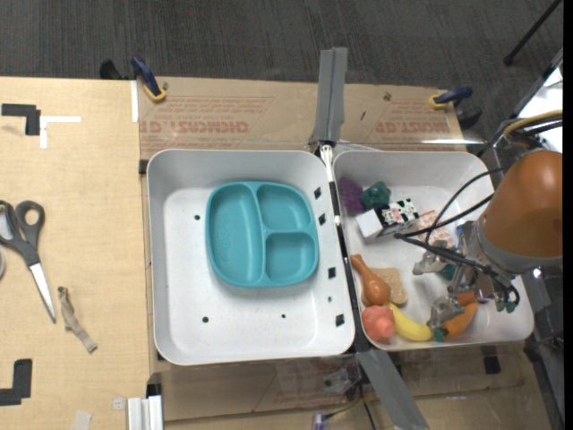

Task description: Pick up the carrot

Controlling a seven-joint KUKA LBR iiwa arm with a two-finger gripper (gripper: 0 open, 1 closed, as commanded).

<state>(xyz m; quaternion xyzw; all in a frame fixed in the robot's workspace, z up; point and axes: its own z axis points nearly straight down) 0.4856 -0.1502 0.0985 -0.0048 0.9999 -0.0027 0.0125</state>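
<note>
On the surface point(72, 240): two white bins side by side. In the left bin point(179, 312): one teal divided plate point(262, 234) with three compartments. In the right bin point(421, 173): one carrot point(458, 322), one banana point(410, 325), one pink-red round fruit point(379, 322), one drumstick-shaped piece point(370, 280), one tan slice point(394, 285), one purple piece point(350, 193), one dark green piece point(376, 193), one white block with dark spots point(387, 217). Outside the bins: one pair of scissors point(27, 249) at far left, two blue-and-yellow clamps at the cardboard's far corners.

Carrot at the near right corner of the right bin, orange, lying just right of the banana, green end toward it. Gripper point(461, 294) lowered directly over the carrot, at or just above it; contact not resolvable behind cables. Finger opening not readable; cannot tell whether anything is held. Orange wrist band point(533, 195) above the bin's right edge.
</note>
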